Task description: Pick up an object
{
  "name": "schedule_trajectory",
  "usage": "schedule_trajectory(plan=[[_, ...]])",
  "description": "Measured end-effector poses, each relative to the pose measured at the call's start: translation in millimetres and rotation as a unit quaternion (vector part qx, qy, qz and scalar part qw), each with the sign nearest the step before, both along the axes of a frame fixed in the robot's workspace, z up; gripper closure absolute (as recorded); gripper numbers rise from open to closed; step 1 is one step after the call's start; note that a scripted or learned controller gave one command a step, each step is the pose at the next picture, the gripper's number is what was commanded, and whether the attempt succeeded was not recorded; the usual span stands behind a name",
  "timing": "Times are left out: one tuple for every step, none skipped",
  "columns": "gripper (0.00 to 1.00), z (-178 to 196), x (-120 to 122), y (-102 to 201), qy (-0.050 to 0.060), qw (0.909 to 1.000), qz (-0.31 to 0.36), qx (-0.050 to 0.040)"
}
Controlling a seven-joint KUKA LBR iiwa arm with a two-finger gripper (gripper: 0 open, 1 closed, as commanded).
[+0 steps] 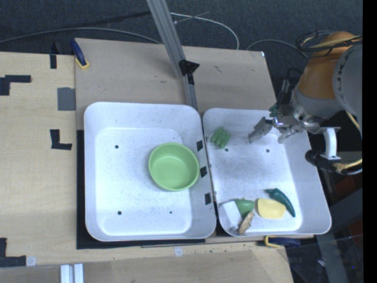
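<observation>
My gripper [272,135] hangs over the upper right part of the right bin [306,175], its two grey fingers spread open with nothing between them. A small green ridged block [220,137] lies to its left near the bin's top left corner. At the bin's front edge lie a yellow rounded piece [270,209], a dark teal pepper-shaped object [281,200], a green cone-like piece [244,206] and a tan stick-like item [245,221]. A light green bowl [173,167] sits in the left bin [106,158].
A grey metal pole [171,40] slants down to the divide between the bins. Cables [200,25] trail across the dark floor behind the bench. A blue and yellow clamp [79,53] sits at the bench's far left corner.
</observation>
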State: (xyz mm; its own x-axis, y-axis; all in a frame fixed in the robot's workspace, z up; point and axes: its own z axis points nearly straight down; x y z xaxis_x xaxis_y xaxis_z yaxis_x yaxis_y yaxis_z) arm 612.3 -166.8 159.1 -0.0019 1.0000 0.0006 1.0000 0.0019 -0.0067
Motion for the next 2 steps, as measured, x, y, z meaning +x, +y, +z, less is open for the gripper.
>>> schedule_trajectory(plan=[[0.00,-53.8,-10.3,6.1,0.000,1.0000,0.000,0.0000],[1.00,-40.4,-8.9,6.4,-0.002,1.0000,0.000,-0.0001]])
